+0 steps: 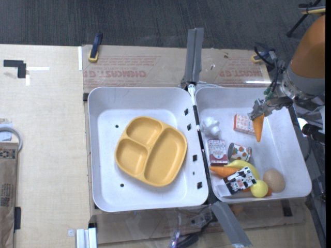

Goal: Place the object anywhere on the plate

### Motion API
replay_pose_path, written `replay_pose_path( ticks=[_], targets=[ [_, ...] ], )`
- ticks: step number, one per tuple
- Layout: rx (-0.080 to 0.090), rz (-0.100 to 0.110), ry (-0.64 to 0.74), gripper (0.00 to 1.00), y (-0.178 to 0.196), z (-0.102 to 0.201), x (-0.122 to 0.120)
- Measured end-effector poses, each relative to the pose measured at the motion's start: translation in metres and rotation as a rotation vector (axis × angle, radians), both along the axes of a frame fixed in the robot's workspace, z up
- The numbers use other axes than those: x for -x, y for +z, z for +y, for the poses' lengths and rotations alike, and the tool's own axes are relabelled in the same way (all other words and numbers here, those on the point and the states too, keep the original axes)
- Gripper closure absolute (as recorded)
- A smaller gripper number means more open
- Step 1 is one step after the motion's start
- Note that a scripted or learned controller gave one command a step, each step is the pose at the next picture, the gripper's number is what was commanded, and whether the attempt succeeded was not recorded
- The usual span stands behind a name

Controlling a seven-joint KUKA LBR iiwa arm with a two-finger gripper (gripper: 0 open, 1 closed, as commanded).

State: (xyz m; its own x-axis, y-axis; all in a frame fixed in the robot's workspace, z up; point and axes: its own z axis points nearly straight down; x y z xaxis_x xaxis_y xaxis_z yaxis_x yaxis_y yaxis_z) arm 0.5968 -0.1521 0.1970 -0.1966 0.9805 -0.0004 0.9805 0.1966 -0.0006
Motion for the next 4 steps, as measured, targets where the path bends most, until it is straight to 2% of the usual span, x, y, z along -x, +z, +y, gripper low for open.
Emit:
replay_pose_path(
  ticks=[1,2,3,4],
  targets=[
    [0.0,0.0,0.001,1.0,0.009,0.0,-0.001],
    [-0.001,0.002,0.031,1.0,-0.051,0.045,0.057],
    [0.0,0.001,0.066,1.0,-0.006,0.144,0.08],
    [0.0,0.002,0.137,1.0,-0.002,0.199,0.047]
  ],
)
